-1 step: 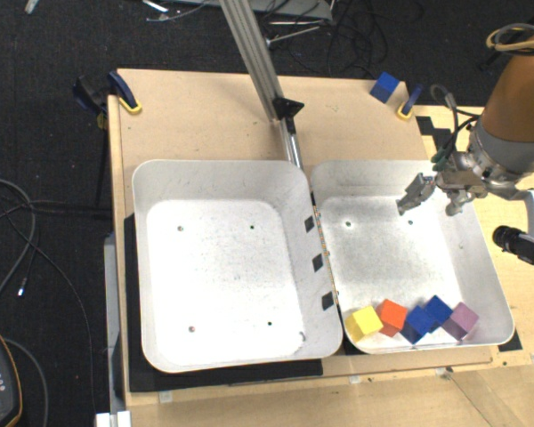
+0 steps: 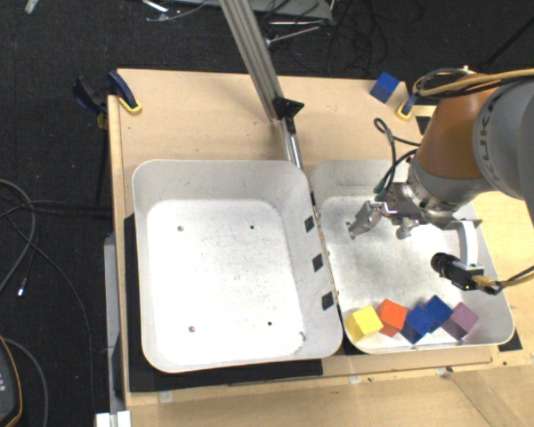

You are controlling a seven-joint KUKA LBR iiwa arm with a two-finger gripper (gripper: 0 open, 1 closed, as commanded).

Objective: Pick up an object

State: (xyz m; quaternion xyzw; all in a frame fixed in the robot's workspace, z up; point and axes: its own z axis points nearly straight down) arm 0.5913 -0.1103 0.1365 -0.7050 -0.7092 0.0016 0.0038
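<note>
Several small blocks lie along the near edge of the right bin (image 2: 356,194): a yellow block (image 2: 365,322), an orange block (image 2: 392,316), a blue block (image 2: 427,317) and a purple block (image 2: 461,319). My gripper (image 2: 383,223) hangs over the middle of the right bin, well above and behind the blocks. Its fingers (image 2: 361,222) are spread apart with nothing between them. The grey arm with its orange band (image 2: 454,140) comes in from the right.
The left bin (image 2: 218,265) sits beside the right one, sharing a raised divider (image 2: 319,252). A blue cube (image 2: 385,86) rests on the wooden bench at the back right. A metal pole (image 2: 254,47) slants in from the back, and clamps sit at the bench's back left.
</note>
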